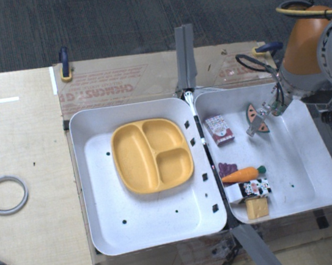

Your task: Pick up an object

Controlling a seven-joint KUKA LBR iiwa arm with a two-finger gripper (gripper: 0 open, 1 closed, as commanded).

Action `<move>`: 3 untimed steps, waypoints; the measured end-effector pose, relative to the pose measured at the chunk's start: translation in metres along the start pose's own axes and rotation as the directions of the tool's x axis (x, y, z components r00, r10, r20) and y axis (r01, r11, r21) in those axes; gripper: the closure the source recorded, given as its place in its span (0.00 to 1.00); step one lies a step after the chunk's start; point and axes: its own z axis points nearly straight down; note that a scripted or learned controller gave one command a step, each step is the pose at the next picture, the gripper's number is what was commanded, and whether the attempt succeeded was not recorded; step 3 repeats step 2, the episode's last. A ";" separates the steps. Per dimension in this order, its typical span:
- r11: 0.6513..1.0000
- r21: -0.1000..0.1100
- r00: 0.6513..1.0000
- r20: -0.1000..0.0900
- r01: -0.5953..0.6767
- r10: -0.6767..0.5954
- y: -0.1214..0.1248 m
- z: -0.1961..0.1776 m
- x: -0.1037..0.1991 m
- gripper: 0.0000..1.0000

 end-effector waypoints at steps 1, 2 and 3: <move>1.000 0.000 1.000 0.005 0.005 -0.005 0.002 -0.011 0.000 1.00; 1.000 0.000 1.000 0.000 0.021 -0.021 0.033 -0.094 0.022 1.00; 1.000 0.000 1.000 0.000 0.021 -0.021 0.033 -0.094 0.022 1.00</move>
